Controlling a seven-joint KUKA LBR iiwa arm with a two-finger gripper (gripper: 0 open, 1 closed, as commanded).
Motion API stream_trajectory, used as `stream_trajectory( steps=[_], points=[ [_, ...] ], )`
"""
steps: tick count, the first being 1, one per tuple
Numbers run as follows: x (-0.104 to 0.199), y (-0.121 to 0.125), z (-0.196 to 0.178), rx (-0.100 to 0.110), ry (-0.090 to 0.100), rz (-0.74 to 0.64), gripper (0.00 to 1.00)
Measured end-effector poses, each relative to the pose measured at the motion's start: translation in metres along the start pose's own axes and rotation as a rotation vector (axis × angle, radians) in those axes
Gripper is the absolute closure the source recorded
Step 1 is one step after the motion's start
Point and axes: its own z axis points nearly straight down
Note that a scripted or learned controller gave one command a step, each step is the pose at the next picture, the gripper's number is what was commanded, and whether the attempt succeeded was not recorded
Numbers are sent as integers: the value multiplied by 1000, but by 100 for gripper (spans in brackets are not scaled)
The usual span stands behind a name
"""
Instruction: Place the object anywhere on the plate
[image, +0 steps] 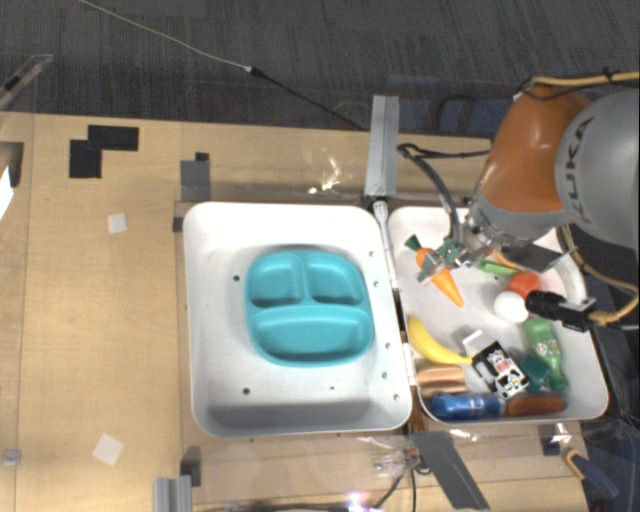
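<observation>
From my remote seat, the gripper (452, 250) hung low over the upper part of the right bin (590, 395), its fingertips beside the leafy end of the toy carrot (445, 277). I couldn't tell whether the fingers were spread or closed, nor whether they had the carrot at all. The teal plate (303, 305) sat in the left bin (215, 330), well apart. My worry was a pinch on the tapered end slipping free during the lift (the banana (432, 343) and white ball (511, 306) crowded nearby), dropping it short of the plate.
</observation>
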Motion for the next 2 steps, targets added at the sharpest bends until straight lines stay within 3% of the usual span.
stream_trajectory(
  steps=[1,2],
  points=[
    [57,73,1,-2,3,-88,100],
    [54,71,0,-1,1,-85,0]
  ],
)
